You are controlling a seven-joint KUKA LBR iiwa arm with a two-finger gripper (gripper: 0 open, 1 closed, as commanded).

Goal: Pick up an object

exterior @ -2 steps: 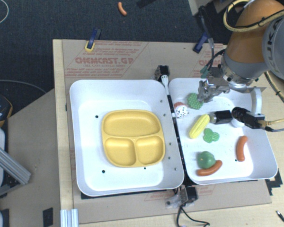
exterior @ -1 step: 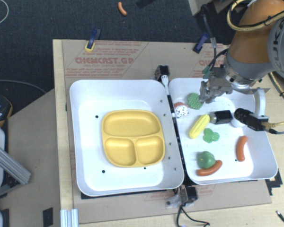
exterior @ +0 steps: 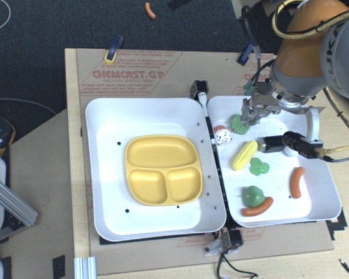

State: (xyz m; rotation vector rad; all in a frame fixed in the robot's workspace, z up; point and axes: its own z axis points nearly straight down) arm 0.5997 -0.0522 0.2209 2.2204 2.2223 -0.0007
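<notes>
My gripper (exterior: 248, 116) hovers low in the right bin (exterior: 321, 205), touching a green knobbly toy (exterior: 239, 125); I cannot tell its opening. Toy corn (exterior: 244, 154) lies just below.

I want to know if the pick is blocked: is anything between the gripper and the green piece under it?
Nothing visible does. The gripper sits right over the light green piece at the right bin's back; the dotted white ball lies beside it, not between.
</notes>
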